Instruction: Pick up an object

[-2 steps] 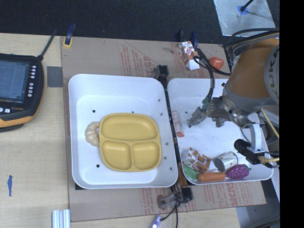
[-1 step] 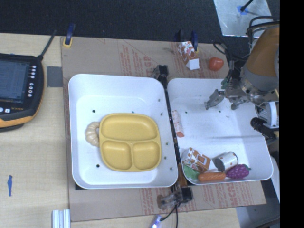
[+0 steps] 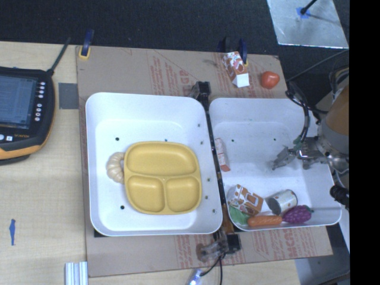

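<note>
Camera view: pincer [image 3: 284,158] spread open, holding nothing, above right bin [image 3: 255,114]; can [image 3: 282,201], grapes [image 3: 298,214] near.

Even, fairly bright overhead light, no hard shadows. The two shallow white plastic bins [image 3: 148,114] read near blown out, with little surface detail on their floors. Soft faint shadow under the yellow three-compartment plastic tray [image 3: 161,177]. The dark carpet strip at top [image 3: 148,8] is dim and grainy. Overall low resolution, slightly soft focus; small items at lower right of the right bin are smeary. Mild blur on the grey metal gripper [image 3: 285,158].
</note>
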